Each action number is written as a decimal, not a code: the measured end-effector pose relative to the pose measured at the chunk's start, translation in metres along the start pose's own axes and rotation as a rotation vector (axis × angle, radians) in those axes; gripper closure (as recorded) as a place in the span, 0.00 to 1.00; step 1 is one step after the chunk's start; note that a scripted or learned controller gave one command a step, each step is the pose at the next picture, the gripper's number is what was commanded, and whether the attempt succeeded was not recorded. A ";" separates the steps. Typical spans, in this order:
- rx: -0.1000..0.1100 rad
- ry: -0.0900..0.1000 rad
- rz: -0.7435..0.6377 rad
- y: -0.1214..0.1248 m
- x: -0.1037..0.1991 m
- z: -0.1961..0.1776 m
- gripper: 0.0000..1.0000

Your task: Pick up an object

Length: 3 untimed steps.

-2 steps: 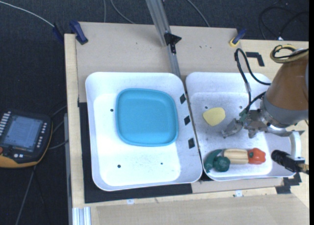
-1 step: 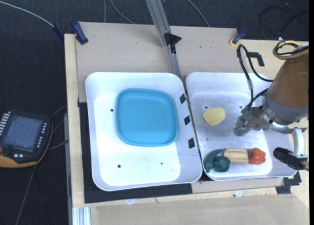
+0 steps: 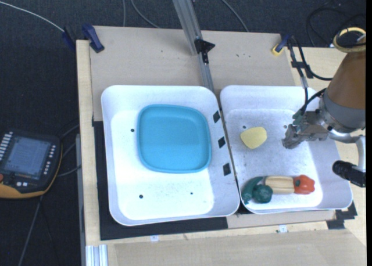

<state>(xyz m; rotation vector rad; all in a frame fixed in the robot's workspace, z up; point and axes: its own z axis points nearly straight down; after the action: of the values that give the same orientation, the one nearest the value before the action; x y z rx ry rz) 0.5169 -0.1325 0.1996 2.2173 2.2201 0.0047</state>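
- two shallow white bins are sitting side by side on the bench; the right bin (image 3: pixel 232 99) is serving here as the landmark, and the left bin (image 3: pixel 116 160) is lying against its left wall.
- a light blue square plate (image 3: pixel 174 138) is lying flat in the left bin, well apart from the right bin's contents.
- the arm (image 3: pixel 349 87), grey with an orange band, is reaching over the right bin's right wall.
- the gripper (image 3: pixel 292 139) is hanging over the right bin's floor, toward its right half and about midway between its far and near walls; how far its fingers are standing apart cannot be told, and nothing is showing between them.
- a pale yellow rounded object (image 3: pixel 253 137) is resting near the middle of the right bin, left of the gripper and apart from it.
- three objects are lying in a row along the right bin's near wall: a dark green rounded object (image 3: pixel 257 192) at the left, a tan stick-shaped object (image 3: pixel 279 184) in the middle touching it, and a red rounded object (image 3: pixel 304 184) at the right end.
- four small black marks (image 3: pixel 221 142) are lining the wall shared by the right bin and the left bin.
- a handheld control pendant (image 3: pixel 26 163) is lying on the dark floor, far left of the right bin.
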 end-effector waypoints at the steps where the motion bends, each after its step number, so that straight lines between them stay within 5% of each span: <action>1: 0.000 0.000 0.000 -0.003 0.009 -0.049 1.00; 2: 0.001 0.000 0.001 -0.002 0.009 -0.080 1.00; 3: 0.006 0.002 -0.003 0.017 0.058 -0.063 1.00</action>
<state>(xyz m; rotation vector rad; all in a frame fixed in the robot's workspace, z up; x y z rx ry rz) 0.5330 -0.0748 0.2624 2.2175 2.2274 0.0002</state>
